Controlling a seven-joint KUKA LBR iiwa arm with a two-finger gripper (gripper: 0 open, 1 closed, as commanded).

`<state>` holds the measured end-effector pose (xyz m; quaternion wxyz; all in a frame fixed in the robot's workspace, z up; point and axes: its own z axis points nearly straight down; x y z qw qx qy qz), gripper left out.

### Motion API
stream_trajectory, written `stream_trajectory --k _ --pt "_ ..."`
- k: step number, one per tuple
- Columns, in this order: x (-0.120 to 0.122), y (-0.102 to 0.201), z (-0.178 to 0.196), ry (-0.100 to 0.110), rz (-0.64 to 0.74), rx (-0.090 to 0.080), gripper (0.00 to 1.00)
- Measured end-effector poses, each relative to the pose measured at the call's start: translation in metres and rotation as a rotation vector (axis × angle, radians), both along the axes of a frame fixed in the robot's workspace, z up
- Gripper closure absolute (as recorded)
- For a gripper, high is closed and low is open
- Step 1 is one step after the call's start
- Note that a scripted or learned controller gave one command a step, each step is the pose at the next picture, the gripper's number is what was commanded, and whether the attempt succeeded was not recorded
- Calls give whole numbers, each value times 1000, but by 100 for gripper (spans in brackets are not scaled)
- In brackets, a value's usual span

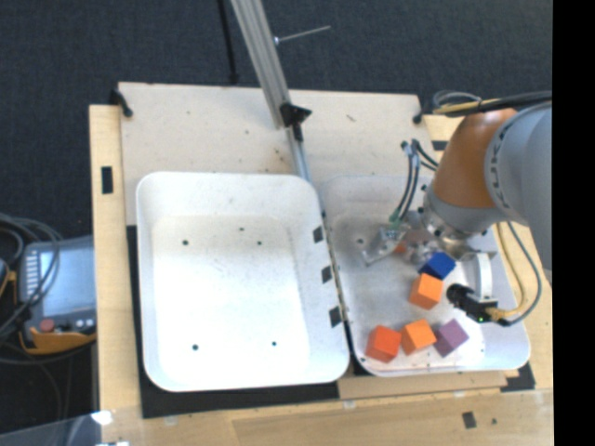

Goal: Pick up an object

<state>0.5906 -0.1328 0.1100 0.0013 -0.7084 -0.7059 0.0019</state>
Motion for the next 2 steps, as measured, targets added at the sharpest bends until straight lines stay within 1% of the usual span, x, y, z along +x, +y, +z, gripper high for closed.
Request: stream_trajectory --k 1,2 --pt "2 -1 15 -8 -8 0 100" --pt "5 -5 59 -10 -4 -1 100"
